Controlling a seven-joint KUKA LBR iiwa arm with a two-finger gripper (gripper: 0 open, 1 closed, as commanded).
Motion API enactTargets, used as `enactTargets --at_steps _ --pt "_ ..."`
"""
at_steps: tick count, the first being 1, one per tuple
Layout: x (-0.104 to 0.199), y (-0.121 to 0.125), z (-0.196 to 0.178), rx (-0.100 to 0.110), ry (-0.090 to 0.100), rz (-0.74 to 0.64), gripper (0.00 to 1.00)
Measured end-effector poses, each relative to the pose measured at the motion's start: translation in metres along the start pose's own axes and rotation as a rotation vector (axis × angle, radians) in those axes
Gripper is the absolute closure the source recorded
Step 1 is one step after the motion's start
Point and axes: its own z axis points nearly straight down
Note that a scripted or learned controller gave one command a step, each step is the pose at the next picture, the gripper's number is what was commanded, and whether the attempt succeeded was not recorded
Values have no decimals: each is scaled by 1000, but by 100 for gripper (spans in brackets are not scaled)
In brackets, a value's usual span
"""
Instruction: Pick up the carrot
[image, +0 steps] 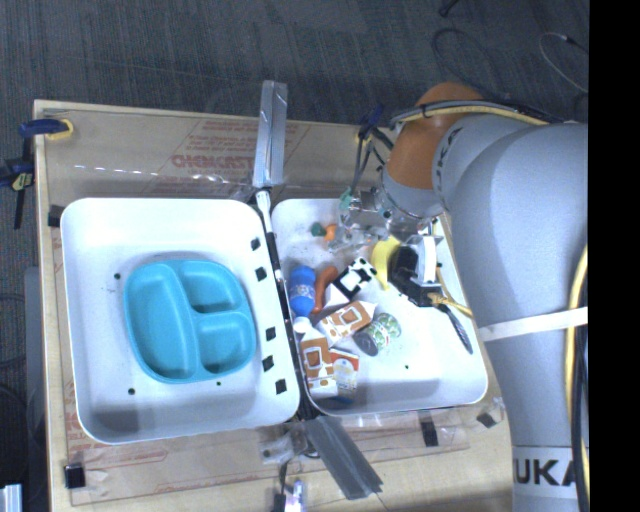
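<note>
Orange and slender, the carrot (322, 283) lay slanted in the right bin (455, 375) (beside a blue bottle (300, 283)); the end effector (352, 222) hovered near, its state indiscernible.

Both white bins (100, 400) look like smooth, slightly glossy plastic. The blue tray (190, 320) is plastic too, more of a satin sheen. The counter (130, 140) looks like pale wood with a shiny film over it. The arm (520, 230) has a matt grey shell, and the carrot (322, 283) is smooth orange.
</note>
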Motion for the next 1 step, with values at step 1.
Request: enactTargets --at_steps 1 --pt "0 0 0 -1 0 -1 0"
